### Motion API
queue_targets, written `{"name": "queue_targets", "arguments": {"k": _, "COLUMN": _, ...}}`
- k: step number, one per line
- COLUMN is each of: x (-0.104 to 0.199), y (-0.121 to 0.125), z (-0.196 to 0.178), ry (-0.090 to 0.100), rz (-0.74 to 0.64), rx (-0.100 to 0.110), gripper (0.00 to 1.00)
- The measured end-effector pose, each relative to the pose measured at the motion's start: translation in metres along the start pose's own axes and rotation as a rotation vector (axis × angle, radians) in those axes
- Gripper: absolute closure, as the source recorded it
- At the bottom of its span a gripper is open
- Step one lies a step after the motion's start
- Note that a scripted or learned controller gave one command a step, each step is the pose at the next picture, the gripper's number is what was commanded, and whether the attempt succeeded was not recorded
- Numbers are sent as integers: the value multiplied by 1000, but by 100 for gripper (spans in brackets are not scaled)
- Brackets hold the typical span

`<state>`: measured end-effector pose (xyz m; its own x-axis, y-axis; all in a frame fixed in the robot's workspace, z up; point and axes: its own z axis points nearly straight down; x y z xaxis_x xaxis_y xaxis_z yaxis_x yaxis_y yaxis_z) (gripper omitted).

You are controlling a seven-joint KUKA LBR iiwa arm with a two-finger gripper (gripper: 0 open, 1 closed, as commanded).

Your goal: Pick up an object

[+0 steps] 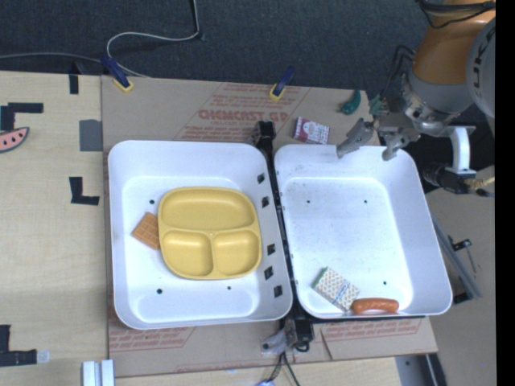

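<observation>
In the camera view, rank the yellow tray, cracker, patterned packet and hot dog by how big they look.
Largest to smallest:
1. Yellow tray, by far the biggest, in the left bin.
2-4. Patterned packet, hot dog and cracker. These look alike; the tray hides part of the cracker, so I won't rank them.

Single fixed cam, mounted above the tabletop, looking down at a slant. Far enough back to frame both white bins whole: left bin left of centre, right bin right of centre. Dark floor runs along the frame top. Arm comes in at upper right.
</observation>
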<state>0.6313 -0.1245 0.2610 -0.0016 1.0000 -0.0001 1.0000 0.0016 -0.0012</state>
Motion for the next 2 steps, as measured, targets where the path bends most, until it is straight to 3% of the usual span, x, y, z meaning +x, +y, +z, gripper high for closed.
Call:
{"name": "queue_targets", "arguments": {"k": 1, "x": 20, "y": -97, "z": 129, "ry": 1, "rz": 1, "rx": 3, "gripper": 0}}
{"name": "queue_targets", "arguments": {"k": 2, "x": 21, "y": -97, "z": 119, "ry": 2, "rz": 0, "rx": 1, "gripper": 100}}
